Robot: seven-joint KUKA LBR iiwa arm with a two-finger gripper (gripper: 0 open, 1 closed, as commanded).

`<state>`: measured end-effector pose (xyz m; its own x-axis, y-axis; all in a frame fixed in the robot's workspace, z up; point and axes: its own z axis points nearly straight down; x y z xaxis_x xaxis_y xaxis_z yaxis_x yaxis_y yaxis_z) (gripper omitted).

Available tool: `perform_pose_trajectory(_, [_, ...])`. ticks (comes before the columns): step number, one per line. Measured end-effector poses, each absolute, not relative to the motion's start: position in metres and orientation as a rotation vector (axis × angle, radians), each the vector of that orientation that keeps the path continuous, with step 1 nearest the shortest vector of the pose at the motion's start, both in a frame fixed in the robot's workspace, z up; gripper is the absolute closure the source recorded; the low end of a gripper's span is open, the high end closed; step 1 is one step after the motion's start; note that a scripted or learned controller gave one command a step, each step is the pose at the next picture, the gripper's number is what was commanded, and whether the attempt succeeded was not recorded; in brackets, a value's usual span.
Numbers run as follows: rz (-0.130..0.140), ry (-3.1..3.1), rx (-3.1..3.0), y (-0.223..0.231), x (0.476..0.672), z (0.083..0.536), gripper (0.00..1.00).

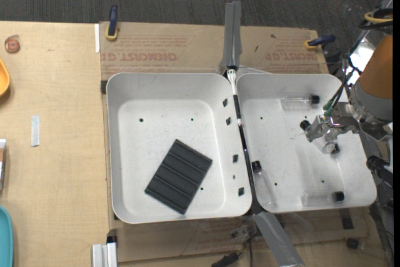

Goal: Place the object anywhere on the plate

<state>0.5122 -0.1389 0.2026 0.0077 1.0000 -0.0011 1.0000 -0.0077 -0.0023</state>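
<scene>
A dark grey ribbed rectangular plate (179, 176) lies flat and turned at an angle in the left bin (125, 134), toward its front. My gripper (317, 132) hangs over the right bin (275, 191), near its right side. A clear tube with a black cap (301, 100) lies on the bin floor just behind the gripper. A second clear tube with a black cap (324, 198) lies near that bin's front wall. Whether anything sits in the gripper is not visible.
A small black piece (255, 166) sits by the right bin's left wall. A grey metal bar (232, 34) runs back from between the bins. Blue clamps (112, 20) hold the cardboard. An orange dish edge (3, 81) lies far left.
</scene>
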Motion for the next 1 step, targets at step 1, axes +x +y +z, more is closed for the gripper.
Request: perform_pose_trajectory(1, [0.005, -2.27, -2.171, -0.0753, 0.5928, 0.1903, 1.0])
